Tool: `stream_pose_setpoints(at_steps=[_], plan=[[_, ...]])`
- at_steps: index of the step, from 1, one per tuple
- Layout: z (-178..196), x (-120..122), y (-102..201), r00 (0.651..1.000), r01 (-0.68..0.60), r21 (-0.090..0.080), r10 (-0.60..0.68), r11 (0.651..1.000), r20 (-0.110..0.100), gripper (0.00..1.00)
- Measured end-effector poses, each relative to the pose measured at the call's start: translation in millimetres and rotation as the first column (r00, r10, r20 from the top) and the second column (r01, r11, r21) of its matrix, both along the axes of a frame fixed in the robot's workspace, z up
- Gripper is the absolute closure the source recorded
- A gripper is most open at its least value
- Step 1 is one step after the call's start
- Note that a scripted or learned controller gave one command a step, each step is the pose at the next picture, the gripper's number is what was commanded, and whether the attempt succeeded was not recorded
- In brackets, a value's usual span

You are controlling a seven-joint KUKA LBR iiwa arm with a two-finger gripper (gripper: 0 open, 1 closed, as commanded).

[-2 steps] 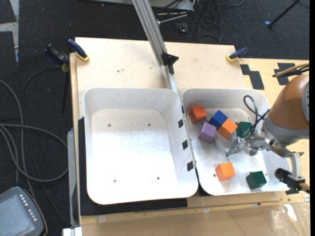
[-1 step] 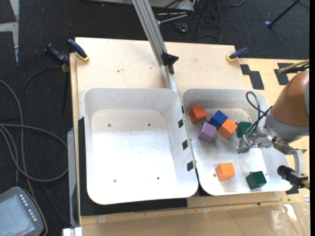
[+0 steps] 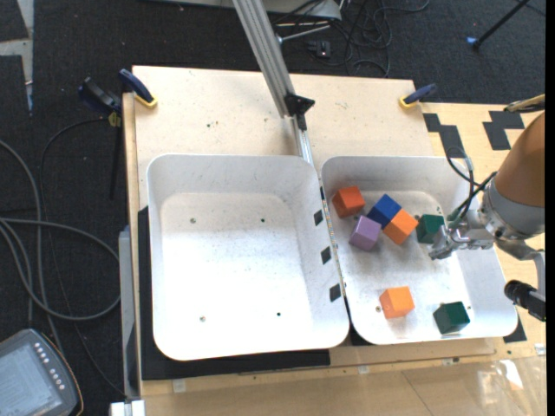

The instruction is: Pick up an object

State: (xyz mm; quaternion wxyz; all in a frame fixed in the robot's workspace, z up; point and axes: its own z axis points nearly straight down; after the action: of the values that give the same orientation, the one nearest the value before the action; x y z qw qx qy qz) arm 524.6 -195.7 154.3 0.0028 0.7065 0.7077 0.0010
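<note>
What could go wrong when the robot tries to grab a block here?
The pincer sits right by a dark green block, which touches an orange block in a tight cluster with the blue block and purple block. Grabbing might push neighbours or catch two. The green block is also near the right bin's wall, so it might slide away.
</note>
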Motion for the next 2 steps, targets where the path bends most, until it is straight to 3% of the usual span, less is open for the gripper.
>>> stream_pose_setpoints(at_steps=[1,2], plan=[[63.8,4.7,-0.2,1.000,-0.002,-0.001,0.002,1.000,0.002,1.00],[103.7,6.4,-0.5,1.000,-0.001,-0.001,0.001,1.000,0.001,1.00]])
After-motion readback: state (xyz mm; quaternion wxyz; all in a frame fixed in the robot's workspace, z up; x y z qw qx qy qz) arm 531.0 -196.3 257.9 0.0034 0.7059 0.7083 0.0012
